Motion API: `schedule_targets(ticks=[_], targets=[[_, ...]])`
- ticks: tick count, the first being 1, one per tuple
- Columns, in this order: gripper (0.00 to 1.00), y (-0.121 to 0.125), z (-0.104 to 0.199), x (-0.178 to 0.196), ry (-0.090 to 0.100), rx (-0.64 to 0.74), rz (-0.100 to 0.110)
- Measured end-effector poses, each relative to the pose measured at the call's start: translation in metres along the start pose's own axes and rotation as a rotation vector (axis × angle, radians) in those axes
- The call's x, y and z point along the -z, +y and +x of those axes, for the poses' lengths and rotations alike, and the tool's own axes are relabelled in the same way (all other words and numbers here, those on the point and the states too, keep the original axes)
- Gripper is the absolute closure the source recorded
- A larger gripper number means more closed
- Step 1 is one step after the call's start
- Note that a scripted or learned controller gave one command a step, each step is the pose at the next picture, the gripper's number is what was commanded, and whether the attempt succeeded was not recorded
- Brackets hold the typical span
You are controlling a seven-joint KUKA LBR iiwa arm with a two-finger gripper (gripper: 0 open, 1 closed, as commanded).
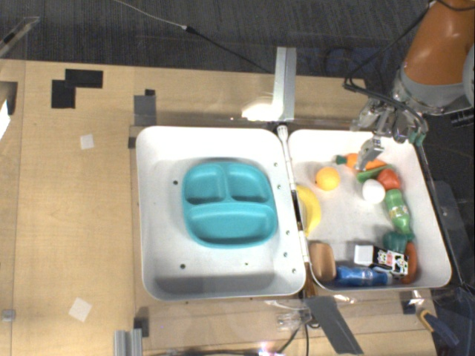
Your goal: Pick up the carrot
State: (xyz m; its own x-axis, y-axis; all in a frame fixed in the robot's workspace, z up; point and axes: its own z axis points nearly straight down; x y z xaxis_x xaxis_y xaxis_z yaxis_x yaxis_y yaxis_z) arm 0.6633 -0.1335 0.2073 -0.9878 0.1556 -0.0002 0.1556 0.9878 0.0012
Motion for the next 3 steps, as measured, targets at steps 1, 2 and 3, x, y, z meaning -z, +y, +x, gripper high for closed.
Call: schedule_targets(ticks=[1,2,3], targets=[[0.00,-0.005,-0.005,-0.083,-0.015,-0.096,0.000],[0.00,-0.060,-0.008,-0.076,-0.014,-0.187,0.001],[0.00,-0.062,-0.004,-0.118,-0.001,-0.536,0.001]])
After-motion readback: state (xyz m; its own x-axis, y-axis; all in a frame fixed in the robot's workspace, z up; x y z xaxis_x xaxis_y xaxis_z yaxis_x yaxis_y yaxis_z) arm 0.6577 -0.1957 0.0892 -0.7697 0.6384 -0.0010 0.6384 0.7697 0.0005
